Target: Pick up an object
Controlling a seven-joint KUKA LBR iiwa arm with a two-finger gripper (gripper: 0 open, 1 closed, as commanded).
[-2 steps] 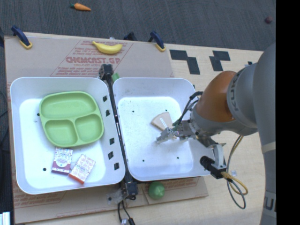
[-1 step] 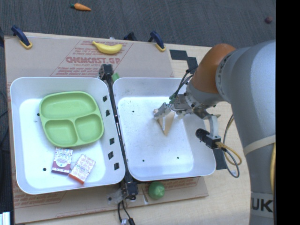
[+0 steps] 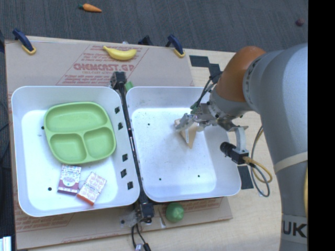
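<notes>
Arm (image 3: 272,88) reaches in over right bin (image 3: 157,182), left bin (image 3: 21,192) w/ green tray (image 3: 78,129) & two packets untouched. Gripper (image 3: 189,123) low near right bin's upper middle, fingers look pinched on pale wedge-like object (image 3: 189,136), tho blurry. Object's long axis approx vertical in view, tip pointing toward near edge. Risk: hold seems to be at one end only, so it could swing or slip out on the lift

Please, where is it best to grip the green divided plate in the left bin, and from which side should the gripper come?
Probably the green divided plate is best pinched on its raised outer rim, coming from above. It lies flat and is too wide to span. The upper right rim looks freest; the two small packets crowd the lower edge.
</notes>
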